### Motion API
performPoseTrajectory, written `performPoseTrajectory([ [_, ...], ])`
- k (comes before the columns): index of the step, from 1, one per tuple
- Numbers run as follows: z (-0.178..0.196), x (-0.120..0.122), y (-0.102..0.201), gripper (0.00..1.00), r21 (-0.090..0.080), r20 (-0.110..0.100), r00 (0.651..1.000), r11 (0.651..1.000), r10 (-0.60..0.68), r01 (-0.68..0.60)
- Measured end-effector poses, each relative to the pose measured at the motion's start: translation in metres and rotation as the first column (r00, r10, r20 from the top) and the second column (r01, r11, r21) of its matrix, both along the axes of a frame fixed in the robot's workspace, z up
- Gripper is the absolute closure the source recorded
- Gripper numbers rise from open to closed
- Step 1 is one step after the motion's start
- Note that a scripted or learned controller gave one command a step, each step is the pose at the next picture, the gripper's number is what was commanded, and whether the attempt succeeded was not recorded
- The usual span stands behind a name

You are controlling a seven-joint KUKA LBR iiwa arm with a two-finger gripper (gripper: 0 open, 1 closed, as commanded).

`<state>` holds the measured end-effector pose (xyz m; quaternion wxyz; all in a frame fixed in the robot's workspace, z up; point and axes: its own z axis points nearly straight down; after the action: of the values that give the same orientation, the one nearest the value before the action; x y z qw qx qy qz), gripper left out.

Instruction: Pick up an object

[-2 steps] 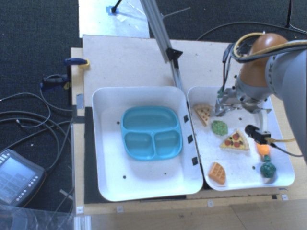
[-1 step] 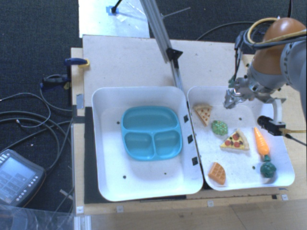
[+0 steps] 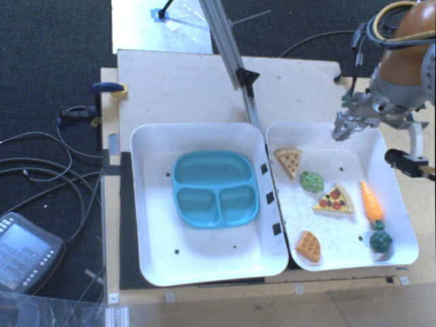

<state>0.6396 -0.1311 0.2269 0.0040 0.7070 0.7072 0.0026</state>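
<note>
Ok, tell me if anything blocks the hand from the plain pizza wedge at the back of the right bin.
Nothing visible does. The hand hovers over the right bin's back edge; bare bin floor lies between it and the pizza wedge.

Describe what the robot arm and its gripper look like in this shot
The arm is grey metal with a rounded orange section above the wrist. Grey and yellowish cables loop around the orange part near the top. The gripper is a small, silvery metal piece at the arm's tip, with a black fitting sticking out beside the wrist.
</note>
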Motion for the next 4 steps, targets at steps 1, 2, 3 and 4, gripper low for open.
performPoseTrajectory([
  [1, 0.031, 0.001, 0.0, 1.0, 0.001, -0.004, 1.0, 1.0, 0.005, -0.005],
  [2, 0.018, 0.009, 0.049, 1.0, 0.003, -0.008, 1.0, 1.0, 0.009, -0.009],
  [3, 0.026, 0.013, 0.1, 1.0, 0.004, -0.007, 1.0, 1.0, 0.011, -0.011],
  [4, 0.013, 0.015, 0.147, 1.0, 0.003, -0.008, 1.0, 1.0, 0.01, -0.01],
])
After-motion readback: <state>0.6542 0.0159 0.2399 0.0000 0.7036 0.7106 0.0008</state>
